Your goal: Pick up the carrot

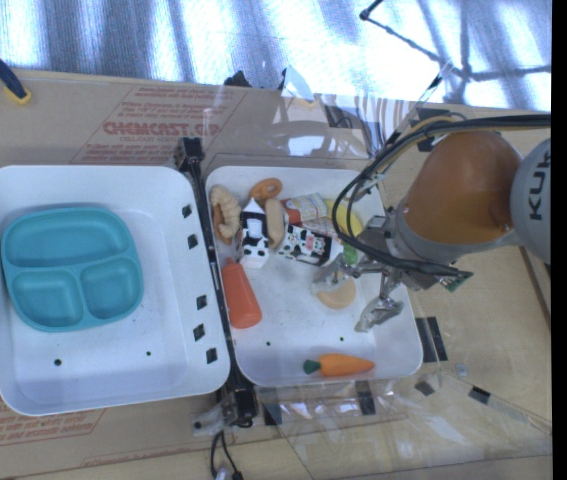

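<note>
Below the jaws (363,290) and a little toward the view's left, the carrot (338,365) lies flat along the near wall of the right bin (403,353), its green end pointing left, well apart from the metal fingers. The jaws hang over the right part of that bin, spread apart with nothing between them; one finger sits close beside a pale tan slice (337,295), whether touching it I cannot tell. To the left of the jaws lies a black-and-white cow-print carton (304,245), and farther left a second cow-print piece (254,238), a bread-like roll (226,214) and an orange-red cylinder (241,294) by the bin's left wall. Far left of the jaws, the left bin (168,353) holds a teal divided plate (71,266). Both bins rest on the table (53,118).
</note>
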You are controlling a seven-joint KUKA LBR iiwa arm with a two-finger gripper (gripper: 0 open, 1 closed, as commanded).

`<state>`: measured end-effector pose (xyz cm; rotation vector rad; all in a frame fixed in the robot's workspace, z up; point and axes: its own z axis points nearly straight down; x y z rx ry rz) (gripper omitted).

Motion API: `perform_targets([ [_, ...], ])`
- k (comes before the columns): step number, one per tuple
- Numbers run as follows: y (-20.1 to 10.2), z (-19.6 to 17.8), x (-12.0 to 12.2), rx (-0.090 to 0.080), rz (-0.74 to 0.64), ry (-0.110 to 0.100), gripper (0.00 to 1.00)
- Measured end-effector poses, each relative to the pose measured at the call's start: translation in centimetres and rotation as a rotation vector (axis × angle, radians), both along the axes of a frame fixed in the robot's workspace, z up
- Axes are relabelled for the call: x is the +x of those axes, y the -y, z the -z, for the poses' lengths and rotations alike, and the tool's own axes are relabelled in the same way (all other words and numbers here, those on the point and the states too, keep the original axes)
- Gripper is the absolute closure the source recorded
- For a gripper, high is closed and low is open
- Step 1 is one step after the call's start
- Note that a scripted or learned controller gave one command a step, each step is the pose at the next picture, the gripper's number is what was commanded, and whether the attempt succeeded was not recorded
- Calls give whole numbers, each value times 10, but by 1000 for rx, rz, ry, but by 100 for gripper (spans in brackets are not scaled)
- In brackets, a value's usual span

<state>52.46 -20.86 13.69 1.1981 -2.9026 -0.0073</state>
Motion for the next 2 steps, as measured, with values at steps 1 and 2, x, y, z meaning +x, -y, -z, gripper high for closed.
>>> perform_targets([
  [1, -1, 17, -8, -2, -125, 3, 0],
  [2, 0, 46, -41, -1, -558, 3, 0],
])
